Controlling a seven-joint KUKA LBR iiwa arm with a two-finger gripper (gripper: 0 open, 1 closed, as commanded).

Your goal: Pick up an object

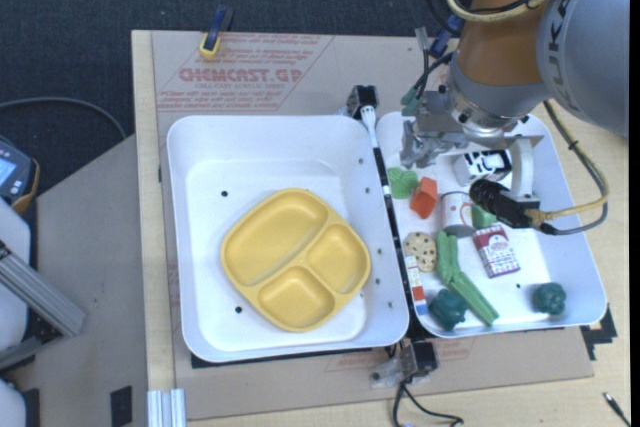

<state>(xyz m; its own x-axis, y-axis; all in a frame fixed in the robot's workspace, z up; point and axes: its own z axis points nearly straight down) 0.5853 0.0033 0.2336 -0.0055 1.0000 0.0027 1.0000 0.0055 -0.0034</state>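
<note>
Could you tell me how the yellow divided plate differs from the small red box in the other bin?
The yellow divided plate is far larger than the small red box. The plate is plain yellow with three compartments; the box is red and white with printing too small to read. The plate lies alone in the left bin; the box lies among several small items in the right bin. Both lie flat.

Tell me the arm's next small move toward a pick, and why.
Probably a short drop straight down. The gripper sits over the right bin's upper left corner, and the green piece and orange piece lie just below it in the view. Nothing shows between its parts yet. The yellow tray in the left bin is far off, so the near toys look the easier target.
</note>
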